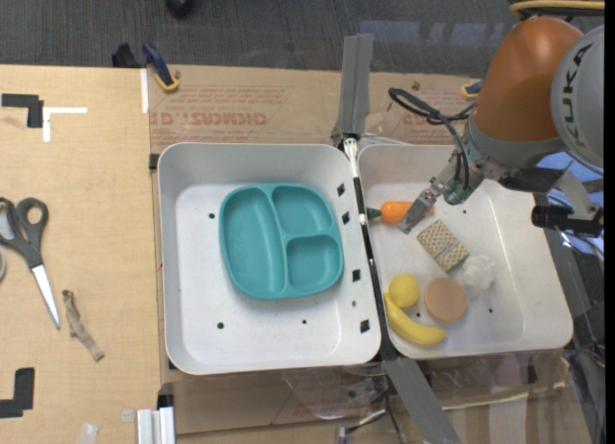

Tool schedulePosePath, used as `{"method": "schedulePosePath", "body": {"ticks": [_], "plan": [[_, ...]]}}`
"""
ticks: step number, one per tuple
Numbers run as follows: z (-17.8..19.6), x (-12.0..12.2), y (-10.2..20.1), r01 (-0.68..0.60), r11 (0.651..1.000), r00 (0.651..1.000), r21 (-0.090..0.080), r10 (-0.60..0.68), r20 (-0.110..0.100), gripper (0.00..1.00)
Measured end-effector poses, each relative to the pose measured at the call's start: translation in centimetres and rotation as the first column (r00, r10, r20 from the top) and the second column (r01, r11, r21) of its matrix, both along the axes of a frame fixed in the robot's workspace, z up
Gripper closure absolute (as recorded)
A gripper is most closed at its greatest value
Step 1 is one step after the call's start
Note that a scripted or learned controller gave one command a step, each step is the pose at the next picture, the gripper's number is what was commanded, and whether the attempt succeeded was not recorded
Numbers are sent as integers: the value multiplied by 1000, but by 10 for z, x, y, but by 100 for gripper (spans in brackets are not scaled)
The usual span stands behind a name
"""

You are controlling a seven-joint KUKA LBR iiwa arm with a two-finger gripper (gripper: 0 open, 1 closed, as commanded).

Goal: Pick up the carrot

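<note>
Gripper (419, 213) beside the carrot (394, 210) in the right bin (538, 322).

The carrot lies near the right bin's left wall, toward its far edge. The gripper sits just to the carrot's right; whether it touches or how it is set, I cannot tell. A teal divided plate (282, 240) rests mid left bin (187, 269).

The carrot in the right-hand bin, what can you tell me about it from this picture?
The carrot is small and bright orange, with a bit of green at its left end, and looks like a smooth plastic toy. It lies on its side on the floor of the right bin, near the wall shared with the other bin, pointing roughly left to right. The gripper sits right at its right end, covering that tip; whether it grips the carrot cannot be told. The patterned box, lemon and banana lie apart from it.
</note>
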State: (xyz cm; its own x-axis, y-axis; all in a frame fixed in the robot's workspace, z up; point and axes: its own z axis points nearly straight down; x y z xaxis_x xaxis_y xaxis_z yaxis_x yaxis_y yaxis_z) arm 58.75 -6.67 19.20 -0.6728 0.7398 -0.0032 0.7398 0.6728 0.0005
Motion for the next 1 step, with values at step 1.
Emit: {"method": "schedulePosePath", "body": {"ticks": [1], "plan": [[-100, 31, -39, 39, 999, 999, 0, -39, 0, 0]]}}
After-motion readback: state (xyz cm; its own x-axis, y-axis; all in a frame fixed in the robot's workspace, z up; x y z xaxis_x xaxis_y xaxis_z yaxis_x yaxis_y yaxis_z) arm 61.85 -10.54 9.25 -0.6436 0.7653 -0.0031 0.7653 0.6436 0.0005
